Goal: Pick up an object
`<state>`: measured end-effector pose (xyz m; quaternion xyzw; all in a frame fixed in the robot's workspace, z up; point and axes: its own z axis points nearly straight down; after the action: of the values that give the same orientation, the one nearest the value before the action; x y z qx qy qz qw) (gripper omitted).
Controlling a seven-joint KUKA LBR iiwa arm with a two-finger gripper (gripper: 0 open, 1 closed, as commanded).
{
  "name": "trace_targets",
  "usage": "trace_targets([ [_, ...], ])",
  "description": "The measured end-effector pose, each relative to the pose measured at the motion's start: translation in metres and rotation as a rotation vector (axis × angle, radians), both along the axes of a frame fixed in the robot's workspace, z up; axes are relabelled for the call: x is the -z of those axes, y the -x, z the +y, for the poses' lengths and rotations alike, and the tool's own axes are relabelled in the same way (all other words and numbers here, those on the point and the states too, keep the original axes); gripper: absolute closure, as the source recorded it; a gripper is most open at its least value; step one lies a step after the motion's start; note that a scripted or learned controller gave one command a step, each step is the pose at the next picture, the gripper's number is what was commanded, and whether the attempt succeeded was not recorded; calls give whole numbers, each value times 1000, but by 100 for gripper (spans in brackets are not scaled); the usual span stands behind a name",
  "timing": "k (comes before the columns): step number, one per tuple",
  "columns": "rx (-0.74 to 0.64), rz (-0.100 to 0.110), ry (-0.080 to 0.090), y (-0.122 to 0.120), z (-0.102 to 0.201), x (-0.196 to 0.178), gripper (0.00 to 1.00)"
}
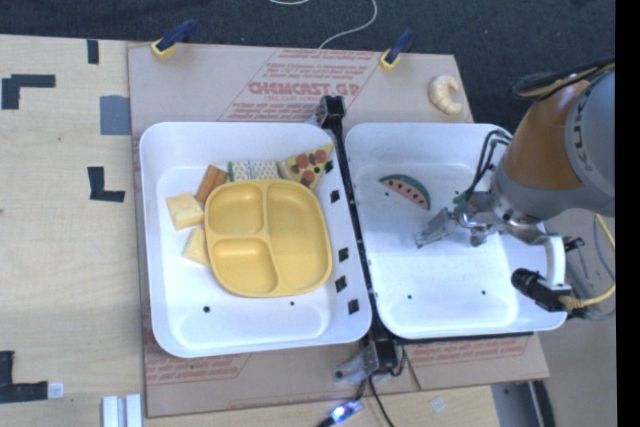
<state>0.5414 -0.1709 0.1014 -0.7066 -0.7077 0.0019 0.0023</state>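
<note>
Melon slice [404, 189]: toy watermelon wedge, lay flat in the right bin [440, 310], up toward its rear left, alone on the floor. Probably light, stiff plastic, smooth and apt to slip; best pinched across its narrow width at mid-arc.

Gripper [432, 235]: sat low, just right of and in front of the slice, apart from it, nothing visibly between its fingers; jaw gap could not be told.

Left of the slice: left bin [160, 245] with yellow tray [268, 237] and toy foods behind it.

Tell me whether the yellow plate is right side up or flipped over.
Right side up. The yellow plate in the left bin shows its three hollow sections facing the camera.
</note>
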Motion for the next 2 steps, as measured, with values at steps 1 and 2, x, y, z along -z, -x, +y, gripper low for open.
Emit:
trace_targets([
  [1, 0, -4, 1, 0, 1, 17, 0],
  [2, 0, -7, 3, -1, 0, 6, 100],
])
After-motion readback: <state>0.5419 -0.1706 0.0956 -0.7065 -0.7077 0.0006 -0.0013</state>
